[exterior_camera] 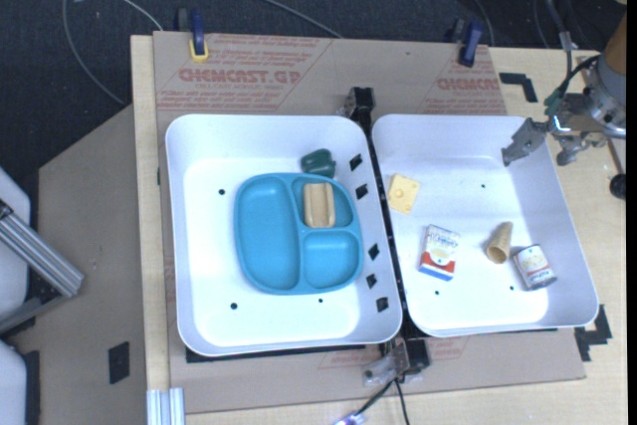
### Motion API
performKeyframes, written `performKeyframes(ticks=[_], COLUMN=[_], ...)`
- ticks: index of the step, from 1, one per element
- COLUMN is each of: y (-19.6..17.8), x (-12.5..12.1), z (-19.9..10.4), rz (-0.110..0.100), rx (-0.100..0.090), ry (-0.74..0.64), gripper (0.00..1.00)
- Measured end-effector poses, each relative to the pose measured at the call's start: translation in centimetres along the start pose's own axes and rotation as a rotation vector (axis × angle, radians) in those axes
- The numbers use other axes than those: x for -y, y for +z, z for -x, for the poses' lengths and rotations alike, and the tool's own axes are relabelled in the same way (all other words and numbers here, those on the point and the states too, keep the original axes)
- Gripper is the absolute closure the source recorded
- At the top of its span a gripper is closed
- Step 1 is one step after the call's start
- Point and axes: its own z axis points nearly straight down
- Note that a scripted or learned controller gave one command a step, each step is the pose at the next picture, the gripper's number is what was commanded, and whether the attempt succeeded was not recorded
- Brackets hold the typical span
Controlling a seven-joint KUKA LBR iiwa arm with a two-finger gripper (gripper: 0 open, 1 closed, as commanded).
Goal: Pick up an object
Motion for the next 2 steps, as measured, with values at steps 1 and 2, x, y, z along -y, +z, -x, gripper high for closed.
performKeyframes(ticks=[1, 2], y=[6.3, 12.3], x=[0.1, -0.3], z=[0.3, -0.5], rz=[-0.006, -0.006], rx=[-0.002, -0.002], ry=[0.001, -0.001], gripper=[0.00, 0.00])
